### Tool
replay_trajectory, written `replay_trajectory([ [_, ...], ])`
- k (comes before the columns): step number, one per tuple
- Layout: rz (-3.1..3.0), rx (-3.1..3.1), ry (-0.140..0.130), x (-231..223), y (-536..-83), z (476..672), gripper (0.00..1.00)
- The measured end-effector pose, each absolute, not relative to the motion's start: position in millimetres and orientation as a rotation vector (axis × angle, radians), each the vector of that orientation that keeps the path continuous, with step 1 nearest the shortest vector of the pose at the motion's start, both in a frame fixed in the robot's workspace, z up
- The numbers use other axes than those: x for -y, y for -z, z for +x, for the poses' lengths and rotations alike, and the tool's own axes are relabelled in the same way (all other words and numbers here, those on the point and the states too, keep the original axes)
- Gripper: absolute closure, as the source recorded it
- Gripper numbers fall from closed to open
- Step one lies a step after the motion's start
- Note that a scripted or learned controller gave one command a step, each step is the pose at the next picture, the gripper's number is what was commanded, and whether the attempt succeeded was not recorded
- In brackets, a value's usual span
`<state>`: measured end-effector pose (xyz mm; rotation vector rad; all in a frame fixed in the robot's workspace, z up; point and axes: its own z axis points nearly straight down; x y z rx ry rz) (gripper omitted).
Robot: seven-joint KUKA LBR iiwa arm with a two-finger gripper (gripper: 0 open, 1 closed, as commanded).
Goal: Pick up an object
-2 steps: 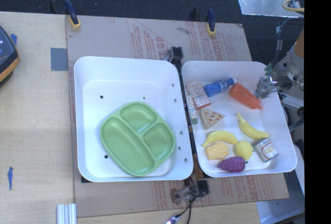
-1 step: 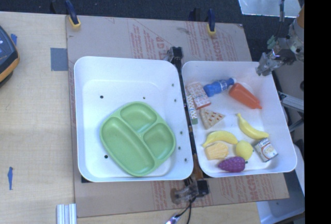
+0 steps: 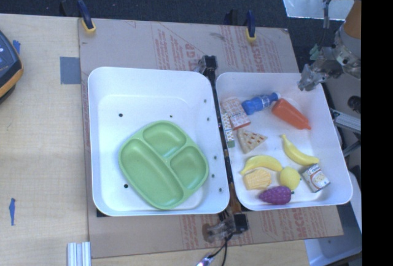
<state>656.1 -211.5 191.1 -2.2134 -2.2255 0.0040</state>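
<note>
Your right bin (image 3: 334, 136) is crowded from 3 to 9 o'clock along its near half; open floor lies at 12. The orange bottle (image 3: 290, 113) sits toward 1 o'clock. The gripper (image 3: 309, 79) hovers at the rim's 1 o'clock corner; whether it grips anything, you cannot tell.

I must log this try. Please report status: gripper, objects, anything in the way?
Gripper over right bin's far right corner, nothing between fingers. Orange bottle nearest, blue bottle beside it. Green plate in left bin. Nothing in the way.
</note>
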Motion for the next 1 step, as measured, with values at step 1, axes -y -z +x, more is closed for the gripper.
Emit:
replay_trajectory([
  [1,-2.211,2.227,-0.006,211.2,-162.5,656.0,1.00],
])
